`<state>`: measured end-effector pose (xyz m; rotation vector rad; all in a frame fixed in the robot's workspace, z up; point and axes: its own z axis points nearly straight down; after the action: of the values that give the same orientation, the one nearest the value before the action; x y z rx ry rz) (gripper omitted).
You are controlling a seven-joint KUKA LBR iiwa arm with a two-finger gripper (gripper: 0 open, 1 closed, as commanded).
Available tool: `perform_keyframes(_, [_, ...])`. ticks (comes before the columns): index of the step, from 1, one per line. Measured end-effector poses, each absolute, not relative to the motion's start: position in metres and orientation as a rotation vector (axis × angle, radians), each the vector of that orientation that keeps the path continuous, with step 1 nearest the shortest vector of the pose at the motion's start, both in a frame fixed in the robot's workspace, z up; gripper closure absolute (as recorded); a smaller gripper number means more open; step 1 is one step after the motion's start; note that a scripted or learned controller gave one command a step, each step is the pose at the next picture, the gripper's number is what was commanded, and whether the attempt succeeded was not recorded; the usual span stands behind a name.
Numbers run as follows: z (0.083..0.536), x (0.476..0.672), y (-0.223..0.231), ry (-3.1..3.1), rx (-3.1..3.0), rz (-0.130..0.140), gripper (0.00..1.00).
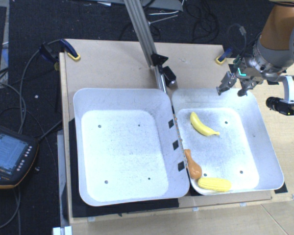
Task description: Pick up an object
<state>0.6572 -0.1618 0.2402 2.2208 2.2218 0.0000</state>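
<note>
Three objects lie in the right bin (264,146). A yellow banana (202,125) rests near its middle-left. An orange-brown pear-shaped piece (192,166) lies against the left wall, and a yellow corn-like piece (214,183) sits at the front edge. My gripper (232,86) hangs above the bin's far right corner, well clear of the objects. Its two dark fingers are spread apart with nothing between them.
The left bin (88,106) sits beside the right one, joined at a central divider with black clips (175,143). A slanted metal pole (143,28) rises behind the bins. Yellow clamps (73,56) mark the bench's back corners. A teach pendant (7,155) lies far left.
</note>
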Motion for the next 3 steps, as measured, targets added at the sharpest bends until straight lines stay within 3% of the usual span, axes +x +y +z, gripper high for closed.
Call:
perform_keyframes(1, [0.24,0.657,-0.162,2.222,2.221,0.0,0.0])
perform_keyframes(3, [0.137,0.648,-0.168,2.223,2.224,-0.003,0.0])
